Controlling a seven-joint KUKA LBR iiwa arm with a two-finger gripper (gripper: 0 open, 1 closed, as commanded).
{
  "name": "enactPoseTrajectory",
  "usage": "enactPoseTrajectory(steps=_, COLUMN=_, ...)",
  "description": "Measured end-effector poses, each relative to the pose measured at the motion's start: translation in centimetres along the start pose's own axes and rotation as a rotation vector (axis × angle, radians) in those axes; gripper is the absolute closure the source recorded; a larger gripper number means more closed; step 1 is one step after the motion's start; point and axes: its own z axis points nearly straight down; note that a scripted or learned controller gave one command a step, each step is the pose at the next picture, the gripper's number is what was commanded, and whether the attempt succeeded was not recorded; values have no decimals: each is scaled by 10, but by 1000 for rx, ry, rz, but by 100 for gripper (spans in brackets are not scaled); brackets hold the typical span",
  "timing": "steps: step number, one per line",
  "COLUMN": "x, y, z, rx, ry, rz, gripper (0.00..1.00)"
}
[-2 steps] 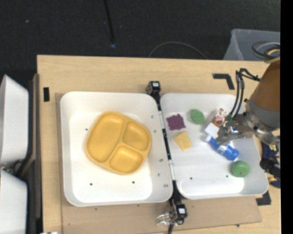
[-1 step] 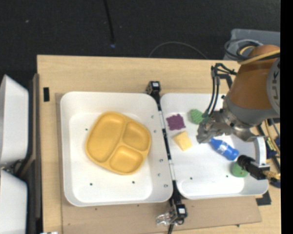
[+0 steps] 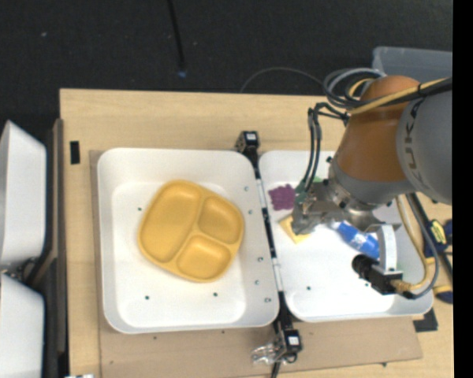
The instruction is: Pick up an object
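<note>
Yellow block (image 3: 294, 231) touching fingers (image 3: 301, 220) — right bin (image 3: 331, 302).

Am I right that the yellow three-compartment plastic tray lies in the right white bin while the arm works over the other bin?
Not quite: the camera view shows the yellow three-compartment plastic tray in the left white bin; the arm works over the right white bin.

The tabletop (image 3: 165, 109) looks like pale, matt wood with a faint grain. Both bins, left (image 3: 110, 290) and right (image 3: 331, 302), look like smooth white plastic with a soft sheen. The yellow divided tray (image 3: 191, 229) seems moulded plastic, smooth and slightly glossy. The arm's orange band (image 3: 370, 132) shines like polished plastic; the grey wrist (image 3: 437, 148) beside it looks duller, perhaps painted metal.
</note>
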Motion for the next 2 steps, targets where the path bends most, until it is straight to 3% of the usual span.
enactPoseTrajectory(steps=1, x=51, y=-10, z=-4, rx=1, ry=1, rz=-1, gripper=100)
enactPoseTrajectory(steps=2, x=102, y=-4, z=2, rx=0, ry=0, rz=-1, gripper=100)
